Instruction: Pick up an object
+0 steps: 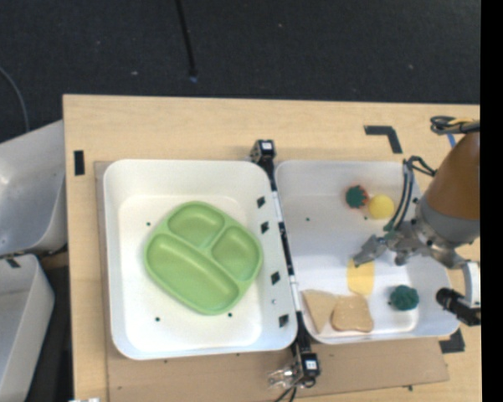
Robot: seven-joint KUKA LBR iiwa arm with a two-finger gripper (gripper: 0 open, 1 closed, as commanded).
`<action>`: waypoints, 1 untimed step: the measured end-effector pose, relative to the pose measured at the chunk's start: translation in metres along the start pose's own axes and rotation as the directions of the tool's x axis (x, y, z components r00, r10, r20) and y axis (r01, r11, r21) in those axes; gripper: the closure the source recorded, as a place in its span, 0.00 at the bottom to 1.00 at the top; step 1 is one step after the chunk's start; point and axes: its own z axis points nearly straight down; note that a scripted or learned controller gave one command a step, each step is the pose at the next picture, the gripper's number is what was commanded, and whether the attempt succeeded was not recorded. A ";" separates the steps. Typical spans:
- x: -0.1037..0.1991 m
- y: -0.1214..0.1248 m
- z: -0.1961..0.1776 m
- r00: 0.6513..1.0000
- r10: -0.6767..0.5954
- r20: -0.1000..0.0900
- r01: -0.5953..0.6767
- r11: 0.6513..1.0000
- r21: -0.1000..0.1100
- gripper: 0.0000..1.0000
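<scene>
The right bin (318,249) holds several small things. A yellow block (361,278) lies near its middle, with a dark green lump (403,297) to its right. Two tan bread-like slices (339,312) rest at the front wall. Near the back lie a small red-and-green ball (356,196) and a yellow ball (381,206). My gripper (383,253) hangs low over the right bin, just above and behind the yellow block. It is open and its fingers (368,250) have nothing between them.
A green divided plate (202,256) lies in the left bin (121,224). The arm's orange band (459,174) and grey wrist (445,224) cover the right bin's right side. A black fitting (457,301) sits at that bin's right edge.
</scene>
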 end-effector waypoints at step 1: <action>-0.001 0.001 -0.014 1.000 0.004 0.002 -0.004 1.000 -0.006 1.00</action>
